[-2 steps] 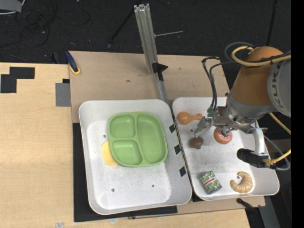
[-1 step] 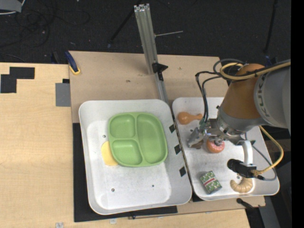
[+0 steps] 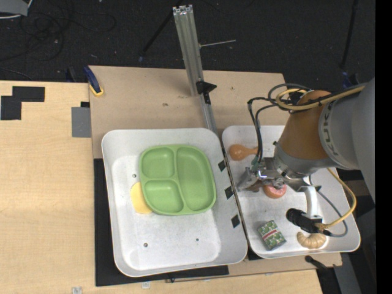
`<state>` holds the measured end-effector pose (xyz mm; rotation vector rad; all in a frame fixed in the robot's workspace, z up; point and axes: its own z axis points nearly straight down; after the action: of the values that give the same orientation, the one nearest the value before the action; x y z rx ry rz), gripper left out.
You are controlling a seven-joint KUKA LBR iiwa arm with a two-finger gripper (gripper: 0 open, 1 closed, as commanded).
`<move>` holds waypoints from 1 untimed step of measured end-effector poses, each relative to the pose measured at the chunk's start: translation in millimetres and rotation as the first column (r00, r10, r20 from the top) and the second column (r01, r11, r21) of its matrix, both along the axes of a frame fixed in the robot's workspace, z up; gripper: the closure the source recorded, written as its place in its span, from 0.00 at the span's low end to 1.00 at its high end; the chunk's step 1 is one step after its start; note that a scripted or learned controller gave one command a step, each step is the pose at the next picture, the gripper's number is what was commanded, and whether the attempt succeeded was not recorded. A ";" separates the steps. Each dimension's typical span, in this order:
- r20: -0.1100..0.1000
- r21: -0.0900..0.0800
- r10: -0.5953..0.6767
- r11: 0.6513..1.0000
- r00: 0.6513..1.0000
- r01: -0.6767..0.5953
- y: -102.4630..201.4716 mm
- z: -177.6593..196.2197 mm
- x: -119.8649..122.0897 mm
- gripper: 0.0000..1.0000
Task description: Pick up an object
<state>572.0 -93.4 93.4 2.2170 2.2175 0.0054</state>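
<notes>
Left bin [image 3: 122, 237]: green divided plate [image 3: 178, 180], lying partly over a yellow piece [image 3: 138, 199] at its left edge. Right bin [image 3: 343, 241]: orange pear-shaped toy [image 3: 240, 152] near the far left corner; green packet [image 3: 270, 235] and tan ring-shaped pastry [image 3: 312, 240] near the front; pink-red ball [image 3: 275, 191] directly under the gripper [image 3: 260, 179]. Fingers: state cannot be told; arm hides them

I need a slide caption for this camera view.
KUKA arm's gripper low in the right bin; green divided plate in the left bin.
</notes>
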 end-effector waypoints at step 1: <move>0.015 -0.014 -0.008 1.000 1.000 0.008 -7.4 14.5 2.7 1.00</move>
<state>574.8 -100.8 107.9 2.2107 2.1945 0.0068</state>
